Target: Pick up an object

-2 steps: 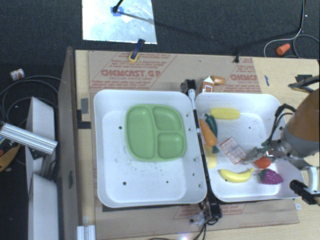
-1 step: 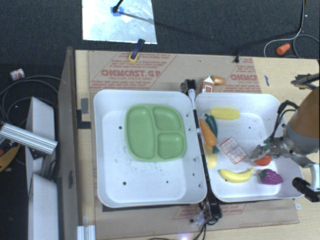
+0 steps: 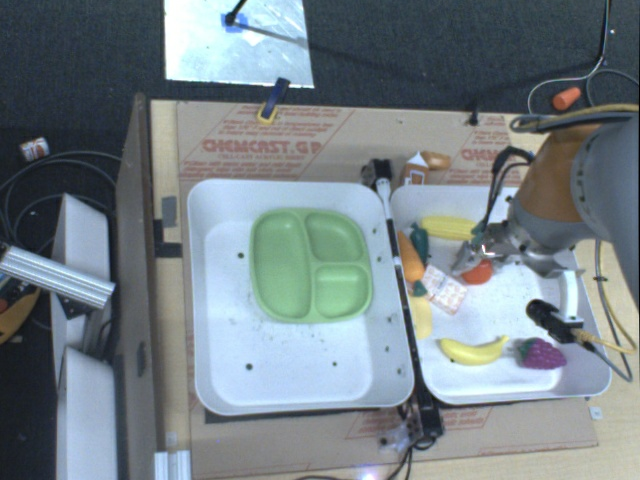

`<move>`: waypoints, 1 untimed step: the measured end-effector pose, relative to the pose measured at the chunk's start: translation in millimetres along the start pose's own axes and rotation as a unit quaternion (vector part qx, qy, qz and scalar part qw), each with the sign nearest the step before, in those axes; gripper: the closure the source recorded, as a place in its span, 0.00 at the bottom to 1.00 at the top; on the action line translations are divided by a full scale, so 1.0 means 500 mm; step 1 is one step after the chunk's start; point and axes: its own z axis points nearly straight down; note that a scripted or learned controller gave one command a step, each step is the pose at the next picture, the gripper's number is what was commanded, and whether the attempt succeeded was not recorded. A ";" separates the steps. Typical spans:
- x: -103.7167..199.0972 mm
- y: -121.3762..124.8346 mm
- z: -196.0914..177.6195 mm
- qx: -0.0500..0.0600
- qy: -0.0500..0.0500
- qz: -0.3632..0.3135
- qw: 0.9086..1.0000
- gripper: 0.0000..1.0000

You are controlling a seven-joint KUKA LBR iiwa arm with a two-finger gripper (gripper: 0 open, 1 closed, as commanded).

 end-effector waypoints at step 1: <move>0.222 -0.020 -0.211 0.000 0.001 -0.001 1.000 1.00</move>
